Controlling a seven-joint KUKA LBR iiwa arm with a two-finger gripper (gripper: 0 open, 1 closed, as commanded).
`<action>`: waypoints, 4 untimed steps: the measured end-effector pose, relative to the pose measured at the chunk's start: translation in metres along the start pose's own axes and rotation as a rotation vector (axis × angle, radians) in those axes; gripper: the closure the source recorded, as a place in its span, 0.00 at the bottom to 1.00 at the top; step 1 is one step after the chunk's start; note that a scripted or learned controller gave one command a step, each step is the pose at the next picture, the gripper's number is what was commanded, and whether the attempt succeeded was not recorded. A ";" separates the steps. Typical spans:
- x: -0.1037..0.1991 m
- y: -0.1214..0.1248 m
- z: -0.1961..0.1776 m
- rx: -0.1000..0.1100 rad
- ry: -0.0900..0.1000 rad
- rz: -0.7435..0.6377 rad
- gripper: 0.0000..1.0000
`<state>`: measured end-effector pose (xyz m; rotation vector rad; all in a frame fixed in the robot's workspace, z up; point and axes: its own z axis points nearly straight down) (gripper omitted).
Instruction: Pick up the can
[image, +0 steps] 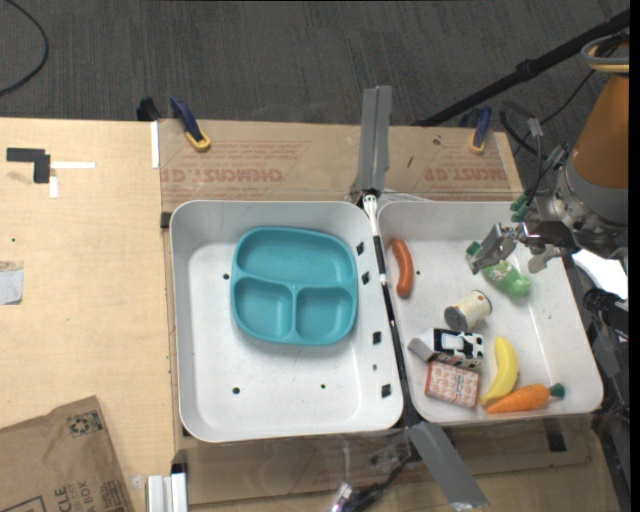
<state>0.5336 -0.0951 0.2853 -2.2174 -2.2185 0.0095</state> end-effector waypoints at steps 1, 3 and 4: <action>-0.022 0.004 0.128 0.000 0.002 -0.008 0.00; -0.041 0.018 0.191 0.001 0.002 -0.061 1.00; 0.005 0.043 0.097 -0.002 0.000 -0.041 1.00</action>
